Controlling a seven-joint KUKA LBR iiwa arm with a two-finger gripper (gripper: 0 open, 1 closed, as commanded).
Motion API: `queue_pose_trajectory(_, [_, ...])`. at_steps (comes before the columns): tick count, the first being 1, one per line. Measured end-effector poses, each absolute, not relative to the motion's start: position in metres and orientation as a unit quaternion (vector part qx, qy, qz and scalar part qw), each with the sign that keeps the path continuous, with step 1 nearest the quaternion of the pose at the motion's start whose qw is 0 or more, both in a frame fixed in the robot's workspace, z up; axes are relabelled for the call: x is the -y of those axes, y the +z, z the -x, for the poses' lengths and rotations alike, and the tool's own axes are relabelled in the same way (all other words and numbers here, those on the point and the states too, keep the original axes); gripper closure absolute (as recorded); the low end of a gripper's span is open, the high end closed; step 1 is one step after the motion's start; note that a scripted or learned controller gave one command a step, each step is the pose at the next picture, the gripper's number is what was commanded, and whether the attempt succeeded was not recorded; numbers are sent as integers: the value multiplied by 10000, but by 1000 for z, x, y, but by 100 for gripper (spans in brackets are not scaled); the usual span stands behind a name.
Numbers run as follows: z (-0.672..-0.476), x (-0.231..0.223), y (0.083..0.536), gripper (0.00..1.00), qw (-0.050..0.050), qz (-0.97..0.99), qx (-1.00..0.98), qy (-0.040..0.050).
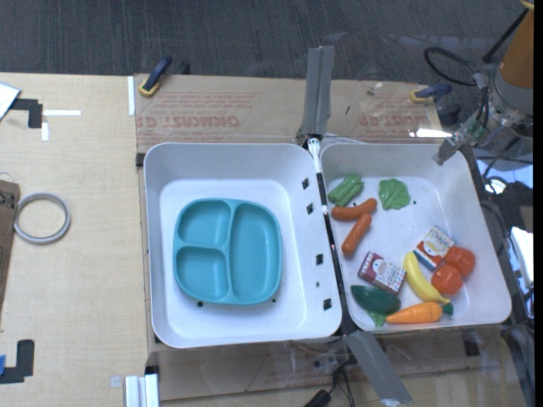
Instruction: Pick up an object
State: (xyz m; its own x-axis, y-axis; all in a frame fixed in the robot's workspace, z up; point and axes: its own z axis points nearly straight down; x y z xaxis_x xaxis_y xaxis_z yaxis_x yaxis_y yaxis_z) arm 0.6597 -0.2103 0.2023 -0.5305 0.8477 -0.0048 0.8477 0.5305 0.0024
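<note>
The right bin [475, 185] holds the candidate objects: two sausages [355, 220] crossed near its left wall, green pieces [345, 189] and a lettuce leaf [394, 194] above them, a small red box [381, 271], a banana [420, 279], a carton [434, 246], two tomatoes [453, 270], a carrot [416, 314] and a dark green vegetable [373, 298] along the near wall. The gripper [454, 145] sits over the bin's far right corner, apart from all items; its finger state cannot be determined. The left bin [161, 193] contains a teal divided plate [227, 251].
</note>
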Motion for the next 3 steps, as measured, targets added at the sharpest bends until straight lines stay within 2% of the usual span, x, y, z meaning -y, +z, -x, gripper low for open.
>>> queue_pose_trajectory(1, [-617,194,200,100,5,-5886,-8084,-2])
queue_pose_trajectory(2, [-633,151,187,100,3,-5428,-8399,-4])
queue_pose_trajectory(3, [-659,80,192,100,13,-5861,-8102,1])
